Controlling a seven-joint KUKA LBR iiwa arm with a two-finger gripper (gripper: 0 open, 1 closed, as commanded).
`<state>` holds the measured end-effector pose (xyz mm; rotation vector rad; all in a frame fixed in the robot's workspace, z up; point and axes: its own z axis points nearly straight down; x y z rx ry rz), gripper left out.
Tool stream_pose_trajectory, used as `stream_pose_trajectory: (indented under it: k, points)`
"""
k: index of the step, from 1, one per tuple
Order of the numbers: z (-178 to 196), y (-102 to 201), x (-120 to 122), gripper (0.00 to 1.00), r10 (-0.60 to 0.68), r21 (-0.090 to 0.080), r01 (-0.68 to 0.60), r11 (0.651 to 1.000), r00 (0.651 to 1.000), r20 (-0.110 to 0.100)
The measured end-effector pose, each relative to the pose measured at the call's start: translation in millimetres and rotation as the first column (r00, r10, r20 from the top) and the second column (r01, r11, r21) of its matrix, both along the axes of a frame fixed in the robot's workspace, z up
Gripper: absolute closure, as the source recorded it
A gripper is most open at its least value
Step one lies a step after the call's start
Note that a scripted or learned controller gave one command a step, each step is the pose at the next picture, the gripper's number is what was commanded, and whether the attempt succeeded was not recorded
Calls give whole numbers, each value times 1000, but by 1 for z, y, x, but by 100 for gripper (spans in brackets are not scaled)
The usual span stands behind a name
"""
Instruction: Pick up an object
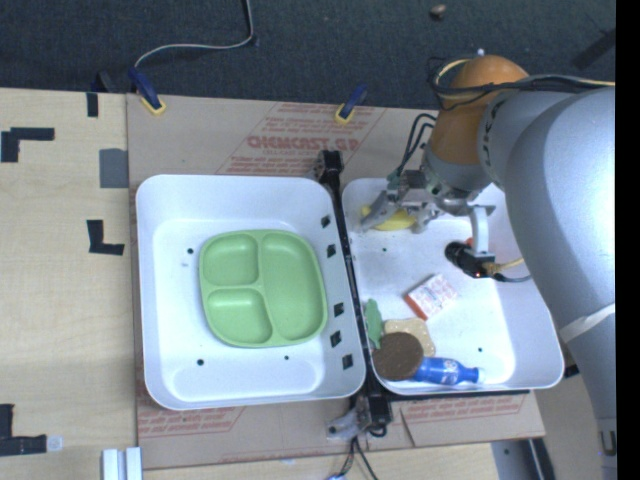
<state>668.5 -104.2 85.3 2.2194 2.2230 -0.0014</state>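
Gripper (398, 208) sits over a yellow object (396, 222) in my right bin (520, 313); its grip I cannot tell. Nearer: red-white packet (433, 295), brown disc (398, 354), blue bottle (446, 372).

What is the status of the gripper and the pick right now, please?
Gripper low in right bin, over yellow object. Grasp unconfirmed. Red-white packet, blue bottle lie apart.

Even, fairly bright overhead light with soft, faint shadows. The white bins (160, 268) left of and below the gripper (400, 208) look slightly washed out. Overall sharpness is low and grainy; the dark floor beyond is dim.
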Motion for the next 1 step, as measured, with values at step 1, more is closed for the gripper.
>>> stream_pose_trajectory:
  k: [1]
  points:
    - [0,-13,0,0,0,0,0,1000,1000,-1]
